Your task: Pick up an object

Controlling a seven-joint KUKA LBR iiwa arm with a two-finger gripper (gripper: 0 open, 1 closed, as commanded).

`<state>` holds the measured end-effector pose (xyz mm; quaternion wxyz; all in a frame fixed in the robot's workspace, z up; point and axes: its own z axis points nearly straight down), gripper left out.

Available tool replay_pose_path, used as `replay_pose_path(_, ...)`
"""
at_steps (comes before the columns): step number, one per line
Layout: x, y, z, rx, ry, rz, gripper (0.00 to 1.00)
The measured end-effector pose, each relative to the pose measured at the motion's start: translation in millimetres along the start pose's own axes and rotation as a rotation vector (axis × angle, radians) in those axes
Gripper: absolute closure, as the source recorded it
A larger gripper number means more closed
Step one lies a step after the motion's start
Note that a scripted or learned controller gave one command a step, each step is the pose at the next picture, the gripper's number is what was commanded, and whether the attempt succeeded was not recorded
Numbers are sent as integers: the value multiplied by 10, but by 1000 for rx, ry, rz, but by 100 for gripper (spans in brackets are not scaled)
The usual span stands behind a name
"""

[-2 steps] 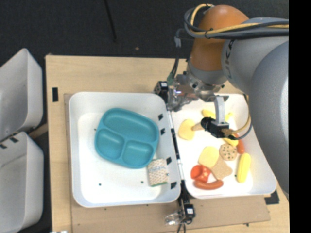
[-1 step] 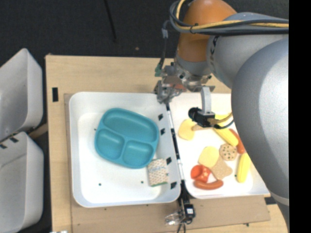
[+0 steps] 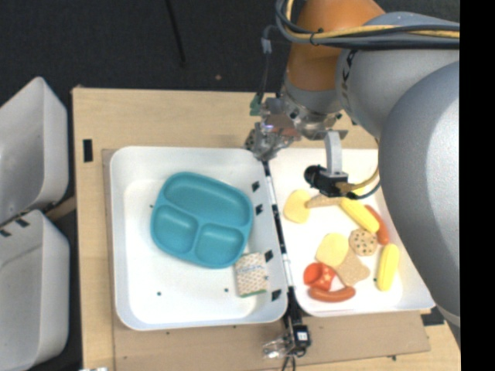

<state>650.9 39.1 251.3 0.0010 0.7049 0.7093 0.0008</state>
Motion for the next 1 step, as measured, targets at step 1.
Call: replay_pose_path(1,127,47,93,2,-1,3,100)
